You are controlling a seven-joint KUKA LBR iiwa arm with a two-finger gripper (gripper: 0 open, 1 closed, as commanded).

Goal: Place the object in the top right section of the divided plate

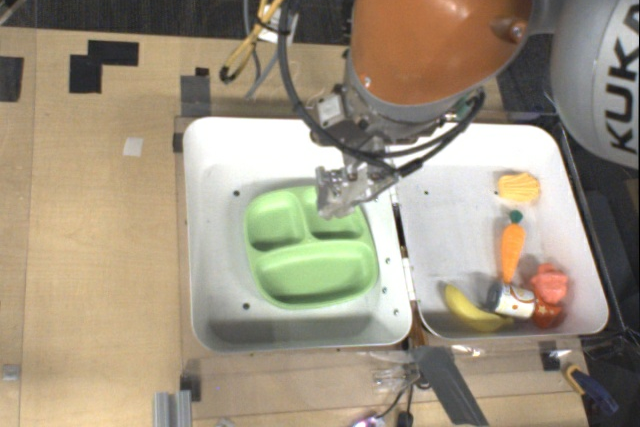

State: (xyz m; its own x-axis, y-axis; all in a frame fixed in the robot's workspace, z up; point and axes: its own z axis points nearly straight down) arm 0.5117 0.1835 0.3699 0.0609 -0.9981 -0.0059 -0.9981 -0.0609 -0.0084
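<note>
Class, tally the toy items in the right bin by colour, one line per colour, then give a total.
Yellow: 2, the corn and the banana
Orange: 1, the carrot
Red or pink: 1, a toy too blurred to name
Total: 4

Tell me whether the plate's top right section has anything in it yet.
Cannot tell. The gripper hangs right over that corner of the green plate and hides it; the other two sections look bare.
</note>
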